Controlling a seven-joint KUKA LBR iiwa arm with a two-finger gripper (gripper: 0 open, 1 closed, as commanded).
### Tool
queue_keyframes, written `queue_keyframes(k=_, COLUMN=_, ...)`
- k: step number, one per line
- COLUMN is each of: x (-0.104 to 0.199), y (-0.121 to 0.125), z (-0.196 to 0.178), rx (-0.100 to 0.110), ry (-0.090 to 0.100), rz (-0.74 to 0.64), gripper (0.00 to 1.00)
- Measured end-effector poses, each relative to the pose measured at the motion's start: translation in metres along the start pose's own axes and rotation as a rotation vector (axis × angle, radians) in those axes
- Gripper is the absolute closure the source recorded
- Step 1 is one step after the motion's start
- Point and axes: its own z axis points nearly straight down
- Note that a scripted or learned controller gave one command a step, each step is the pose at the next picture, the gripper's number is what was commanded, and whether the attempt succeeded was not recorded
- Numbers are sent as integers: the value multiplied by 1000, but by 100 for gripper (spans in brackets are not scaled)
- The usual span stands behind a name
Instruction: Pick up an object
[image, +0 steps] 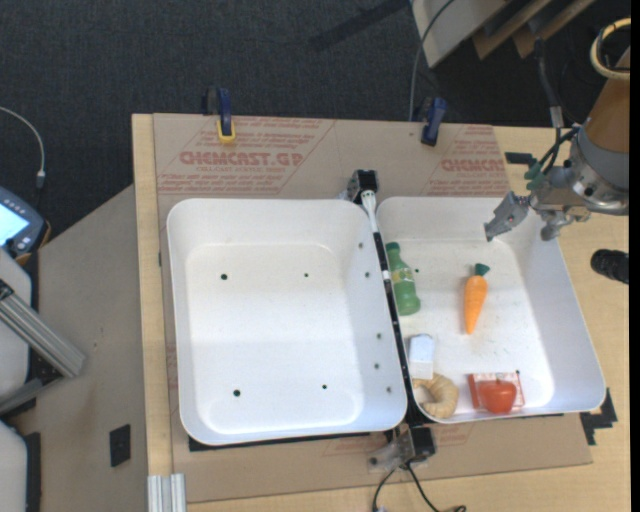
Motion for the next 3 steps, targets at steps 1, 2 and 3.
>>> queue_keyframes(k=1, x=55, y=48, z=159, rx=3, ry=4, rz=-4, gripper=0)
queue_keyframes(k=2, x=65, y=33, z=152, rx=3, ry=1, rz=-1, gripper=0)
queue_keyframes(k=3, x=65, y=-11, z=152, rx=3, ry=0, rz=3, gripper=0)
